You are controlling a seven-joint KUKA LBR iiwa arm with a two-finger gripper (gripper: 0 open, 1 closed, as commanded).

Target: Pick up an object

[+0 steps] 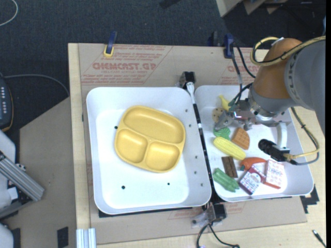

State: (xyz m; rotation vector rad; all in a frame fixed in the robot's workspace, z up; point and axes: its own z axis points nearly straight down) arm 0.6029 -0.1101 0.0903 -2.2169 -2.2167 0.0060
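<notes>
Because the gripper (227,119) sits low among crowded toys in the right bin (305,182), a closing grasp could nip two things at once or push one aside and come away bare; whether it is open or shut, I cannot tell, and nothing is visibly held. Candidates lie close together: corn (229,148) just below, an orange wedge (240,137) beside it, a green pod (224,179) and packets (265,176) nearer the front rim. A cable loops by the wrist and might snag. Left bin (98,154) holds a yellow tray (150,138). Both bins rest on a brown board (134,61) over dark carpet (51,14)
</notes>
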